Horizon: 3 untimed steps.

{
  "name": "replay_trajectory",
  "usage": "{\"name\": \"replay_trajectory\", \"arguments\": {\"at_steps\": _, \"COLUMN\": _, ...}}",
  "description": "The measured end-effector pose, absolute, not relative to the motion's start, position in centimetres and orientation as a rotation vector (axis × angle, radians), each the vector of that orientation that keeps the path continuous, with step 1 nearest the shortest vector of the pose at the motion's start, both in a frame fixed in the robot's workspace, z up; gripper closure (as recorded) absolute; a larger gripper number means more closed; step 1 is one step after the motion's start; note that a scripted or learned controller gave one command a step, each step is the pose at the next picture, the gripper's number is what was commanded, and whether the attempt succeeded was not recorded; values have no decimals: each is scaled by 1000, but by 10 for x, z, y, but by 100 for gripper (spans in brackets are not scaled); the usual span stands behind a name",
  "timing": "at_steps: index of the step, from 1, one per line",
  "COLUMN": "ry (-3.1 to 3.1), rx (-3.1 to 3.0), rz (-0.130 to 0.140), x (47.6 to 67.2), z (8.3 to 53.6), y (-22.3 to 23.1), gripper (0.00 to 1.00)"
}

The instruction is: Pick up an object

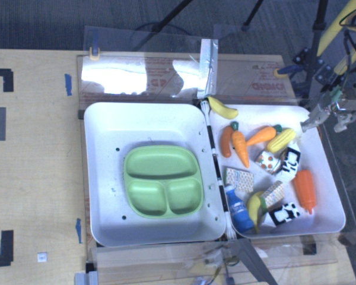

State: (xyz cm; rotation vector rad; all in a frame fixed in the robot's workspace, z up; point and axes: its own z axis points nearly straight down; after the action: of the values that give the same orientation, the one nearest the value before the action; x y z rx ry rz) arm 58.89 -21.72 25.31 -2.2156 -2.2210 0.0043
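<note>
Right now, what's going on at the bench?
The end effector sits at the far right rim of the right bin, with nothing seen in its grasp. That bin is crowded with toy food: a banana, carrots, corn, a blue bottle. The left bin holds a green divided plate.

One camera looks down at a slant from above the bench (29, 159). Both white bins (101, 129) fill mid-frame, floor toward twelve o'clock.

Green divided tray (162, 180) in left bin (101, 129); toy carrots (240, 147), banana (222, 108), corn (281, 140) crowd right bin (332, 189).
</note>
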Motion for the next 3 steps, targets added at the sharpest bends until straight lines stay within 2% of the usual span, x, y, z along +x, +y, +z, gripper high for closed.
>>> {"name": "replay_trajectory", "arguments": {"at_steps": 1, "ry": -2241, "rx": -2224, "rz": -14, "x": 584, "z": 144, "y": -221, "gripper": 0}}
{"name": "replay_trajectory", "arguments": {"at_steps": 3, "ry": -2254, "rx": -2235, "rz": -29, "x": 589, "z": 140, "y": -220, "gripper": 0}}
